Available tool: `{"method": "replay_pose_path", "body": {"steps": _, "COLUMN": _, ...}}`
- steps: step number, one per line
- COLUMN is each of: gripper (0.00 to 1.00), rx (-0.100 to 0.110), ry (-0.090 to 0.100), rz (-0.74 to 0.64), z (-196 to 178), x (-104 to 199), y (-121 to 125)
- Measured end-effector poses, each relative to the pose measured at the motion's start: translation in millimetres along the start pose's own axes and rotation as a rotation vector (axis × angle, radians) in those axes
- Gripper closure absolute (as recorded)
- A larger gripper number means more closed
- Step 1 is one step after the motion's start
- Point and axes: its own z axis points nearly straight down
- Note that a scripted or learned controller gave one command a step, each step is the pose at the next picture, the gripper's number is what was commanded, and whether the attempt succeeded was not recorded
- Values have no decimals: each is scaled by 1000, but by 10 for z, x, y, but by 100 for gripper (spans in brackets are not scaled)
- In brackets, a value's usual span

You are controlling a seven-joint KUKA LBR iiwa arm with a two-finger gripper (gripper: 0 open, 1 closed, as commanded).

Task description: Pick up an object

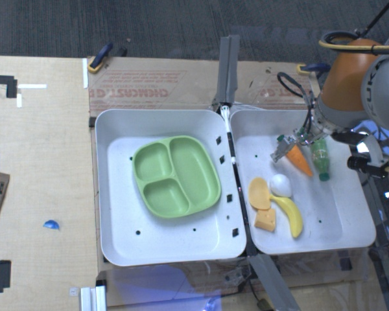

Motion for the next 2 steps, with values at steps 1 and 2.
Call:
{"method": "replay_pose_path", "body": {"steps": 1, "gripper": 0, "rx": 0, "ry": 0, "rz": 0, "z": 2, "x": 1, "y": -1}}
{"method": "replay_pose_path", "body": {"steps": 2, "gripper": 100, "rx": -3, "ry": -2, "rz": 3, "z": -104, "x": -13, "y": 3}}
